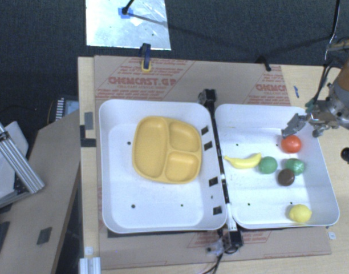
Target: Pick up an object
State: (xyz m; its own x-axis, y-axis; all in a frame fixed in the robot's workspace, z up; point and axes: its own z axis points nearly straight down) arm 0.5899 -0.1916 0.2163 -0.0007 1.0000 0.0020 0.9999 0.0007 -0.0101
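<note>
The right bin (248, 124) holds several toy foods. An orange-red tomato (291, 144) lies near its far right side. Towards the middle are a yellow banana (243, 161), a green ball (268, 165), a second green piece (296, 166) and a brown ball (286, 177). A yellow lemon (300, 213) sits in the near right corner. My gripper (304, 130) hangs over the bin's far right edge, just beyond the tomato. It is open, with one grey finger (291, 127) pointing down-left towards the tomato. I see nothing held between the fingers.
The left bin (114, 181) holds a yellow divided plate (166, 149). A black hinge strip (215, 153) runs between the two bins. Both bins rest on a cardboard sheet (163, 79). A shiny metal sheet (128, 15) lies on the dark floor beyond.
</note>
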